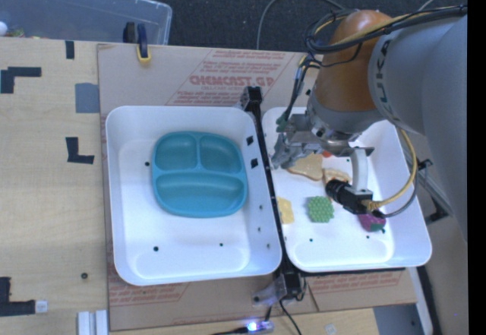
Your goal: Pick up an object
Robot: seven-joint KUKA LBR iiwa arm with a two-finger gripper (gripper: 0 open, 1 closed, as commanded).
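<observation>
Cardboard sheet (220,75) under white bins (190,246)

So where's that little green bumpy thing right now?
The green bumpy thing lies in the right bin of the camera view, a yellow piece just left of it and a purple thing to its right.

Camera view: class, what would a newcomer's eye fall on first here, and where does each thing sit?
The blue divided plate sits mid-way in the view's left bin, bright against the white. The grey arm with its orange band looms over the right bin, its gripper low by that bin's left wall, beside a tan piece. Nearer the camera lie a green knobbly thing, a yellow piece and a purple thing.
</observation>
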